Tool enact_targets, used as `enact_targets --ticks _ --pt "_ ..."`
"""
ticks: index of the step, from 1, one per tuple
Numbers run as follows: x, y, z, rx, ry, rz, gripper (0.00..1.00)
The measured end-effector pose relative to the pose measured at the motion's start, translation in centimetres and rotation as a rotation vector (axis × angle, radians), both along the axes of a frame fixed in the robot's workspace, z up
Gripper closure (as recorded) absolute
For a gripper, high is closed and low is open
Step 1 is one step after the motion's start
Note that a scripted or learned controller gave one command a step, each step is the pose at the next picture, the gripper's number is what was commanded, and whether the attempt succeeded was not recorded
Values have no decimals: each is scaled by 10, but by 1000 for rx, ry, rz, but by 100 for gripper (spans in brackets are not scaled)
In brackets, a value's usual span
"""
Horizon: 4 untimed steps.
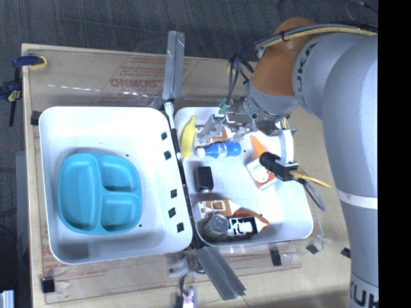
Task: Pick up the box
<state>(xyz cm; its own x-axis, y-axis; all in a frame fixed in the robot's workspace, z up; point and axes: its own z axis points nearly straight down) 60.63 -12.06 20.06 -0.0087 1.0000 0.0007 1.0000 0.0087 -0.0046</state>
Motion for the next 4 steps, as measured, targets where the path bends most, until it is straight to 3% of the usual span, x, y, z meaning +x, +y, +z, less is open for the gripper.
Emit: enact_targets --ticks 1,2,3,4 --pt "35 -4 -86 -4 -24 -40 0" --pt "35 -5 -75 -7 -25 -37 100" --pt "35 -5 -75 -7 -25 -37 0" --pt "36 -9 -92 -9 -28 -91 0"
